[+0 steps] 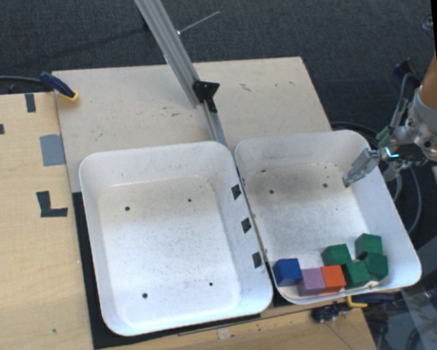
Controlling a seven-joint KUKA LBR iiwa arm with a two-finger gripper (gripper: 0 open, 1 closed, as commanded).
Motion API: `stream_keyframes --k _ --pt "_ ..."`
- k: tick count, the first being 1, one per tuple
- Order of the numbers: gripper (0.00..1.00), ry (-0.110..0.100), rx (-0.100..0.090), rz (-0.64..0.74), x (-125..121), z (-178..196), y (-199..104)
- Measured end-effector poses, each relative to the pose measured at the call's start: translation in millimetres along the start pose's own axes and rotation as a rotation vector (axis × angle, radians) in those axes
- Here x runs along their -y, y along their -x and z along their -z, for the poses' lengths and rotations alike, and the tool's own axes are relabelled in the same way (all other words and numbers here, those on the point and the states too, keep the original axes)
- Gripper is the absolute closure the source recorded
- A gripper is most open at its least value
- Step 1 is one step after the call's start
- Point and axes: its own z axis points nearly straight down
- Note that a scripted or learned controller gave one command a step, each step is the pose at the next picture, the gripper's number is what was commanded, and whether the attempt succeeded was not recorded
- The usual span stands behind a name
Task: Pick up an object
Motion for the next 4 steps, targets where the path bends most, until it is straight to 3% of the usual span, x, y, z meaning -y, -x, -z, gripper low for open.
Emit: stream_keyframes --k 1,4 --pt "0.00 0.005 0.001 0.002 -1 3 0" --pt "0.00 -0.001 0.001 0.000 5 -157 2"
